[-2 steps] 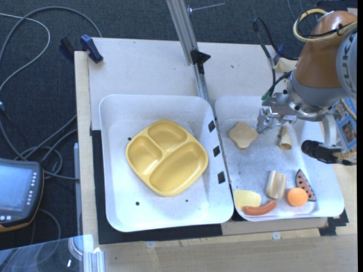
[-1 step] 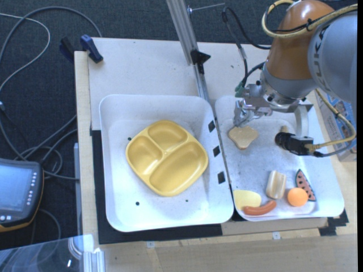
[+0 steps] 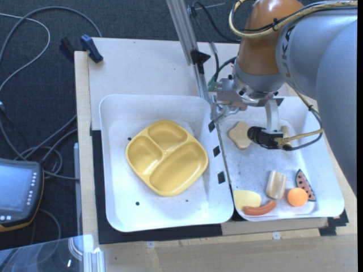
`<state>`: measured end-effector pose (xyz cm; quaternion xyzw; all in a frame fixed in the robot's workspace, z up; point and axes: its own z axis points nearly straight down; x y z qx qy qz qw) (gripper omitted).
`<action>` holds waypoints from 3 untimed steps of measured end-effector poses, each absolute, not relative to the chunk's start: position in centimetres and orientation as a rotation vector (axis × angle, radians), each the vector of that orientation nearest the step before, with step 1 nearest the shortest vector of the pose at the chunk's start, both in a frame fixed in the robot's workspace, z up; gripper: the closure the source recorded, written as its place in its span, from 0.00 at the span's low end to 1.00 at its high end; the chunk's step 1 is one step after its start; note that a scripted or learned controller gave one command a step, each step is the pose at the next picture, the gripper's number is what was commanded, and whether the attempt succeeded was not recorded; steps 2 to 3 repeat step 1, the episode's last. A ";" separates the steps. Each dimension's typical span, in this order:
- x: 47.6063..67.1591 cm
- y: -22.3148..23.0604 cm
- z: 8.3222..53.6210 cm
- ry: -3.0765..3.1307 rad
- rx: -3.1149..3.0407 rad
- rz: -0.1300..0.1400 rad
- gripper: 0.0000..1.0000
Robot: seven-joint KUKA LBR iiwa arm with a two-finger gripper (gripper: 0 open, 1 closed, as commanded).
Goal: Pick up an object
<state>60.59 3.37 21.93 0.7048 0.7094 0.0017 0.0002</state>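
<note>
My gripper point(image 3: 218, 113) hangs below the grey and orange wrist, at the far left of the right bin point(image 3: 329, 177), close to the wall it shares with the left bin. A tan toast-shaped piece point(image 3: 240, 135) lies just right of the gripper, apart from it. Toward the front of that bin lie a beige block point(image 3: 275, 184), an orange ball point(image 3: 297, 197), a watermelon slice point(image 3: 304, 183), a red sausage point(image 3: 260, 209) and a pale yellow piece point(image 3: 246, 198). Nothing shows in the gripper's grasp.
A yellow divided plate point(image 3: 167, 157) lies in the middle of the left bin point(image 3: 113, 129). A metal pole point(image 3: 184, 24) rises behind the bins near the gripper. Blue clamps point(image 3: 91, 47) sit at the bench's back left corner.
</note>
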 end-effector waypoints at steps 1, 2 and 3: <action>62.6 8.7 21.8 2.229 2.214 0.006 1.00; 62.6 8.7 21.8 2.229 2.214 0.006 1.00; 62.6 8.7 21.8 2.229 2.214 0.006 1.00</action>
